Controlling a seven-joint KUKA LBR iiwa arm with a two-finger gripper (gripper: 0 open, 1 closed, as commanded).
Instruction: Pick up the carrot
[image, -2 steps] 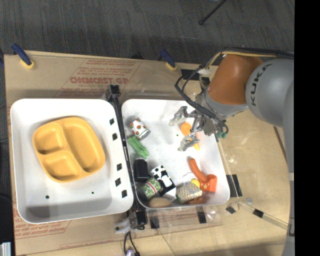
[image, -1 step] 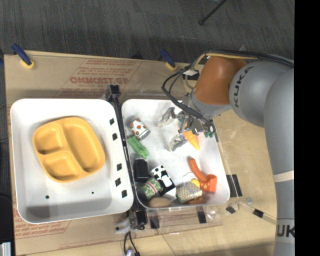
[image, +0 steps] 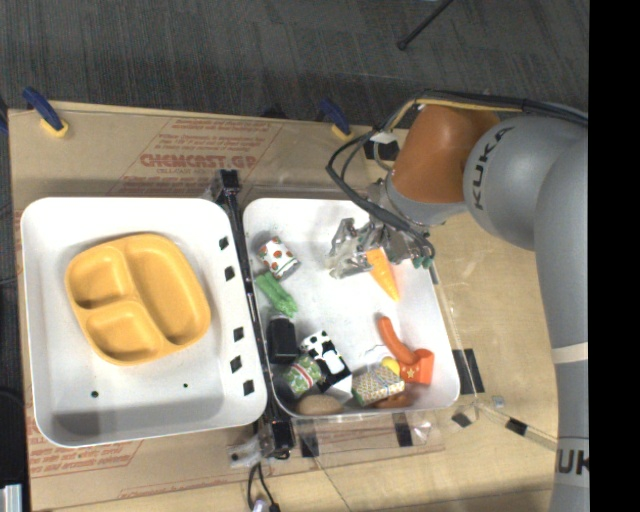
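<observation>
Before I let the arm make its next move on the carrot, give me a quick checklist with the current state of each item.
1. Carrot located: ok, it lies in the right bin, near the far right wall.
2. Tool close to the carrot: ok, it sits just left of the carrot's thick end.
3. Carrot between the fingers: cannot tell, the wrist hides the contact.
4. Carrot lifted off the bin floor: cannot tell from this slanted view.
5. Neighbours away from the carrot: ok, the orange-red toy and the green pea pod lie apart from it.
6. Bin wall clearance: not ok, the carrot lies close to the right wall.
</observation>
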